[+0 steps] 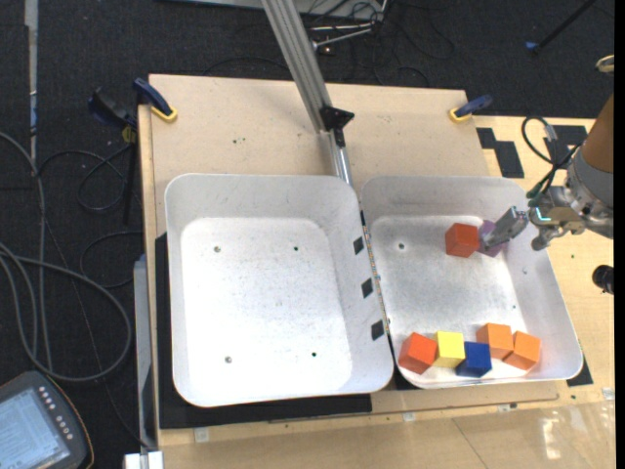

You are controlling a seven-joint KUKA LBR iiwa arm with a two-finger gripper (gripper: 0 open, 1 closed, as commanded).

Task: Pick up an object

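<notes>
In the right bin (459, 296), a red-orange block (462, 239) lies near the back. Just to its right is a small purple block (492, 245). My gripper (507, 228) reaches in from the right edge and hangs low over the purple block, partly covering it; whether it touches either block is unclear. Along the bin's front wall sit an orange block (419, 352), a yellow block (450, 346), a blue block (477, 359) and two more orange blocks (498, 338) (525, 350), all far from the gripper.
The left bin (259, 281) adjoins the right one. A slanted metal pole (298, 47) crosses the back of the bench, ending between the bins. Clamps (156, 101) (469, 108) hold the board's back corners. Cables hang beside the arm at right.
</notes>
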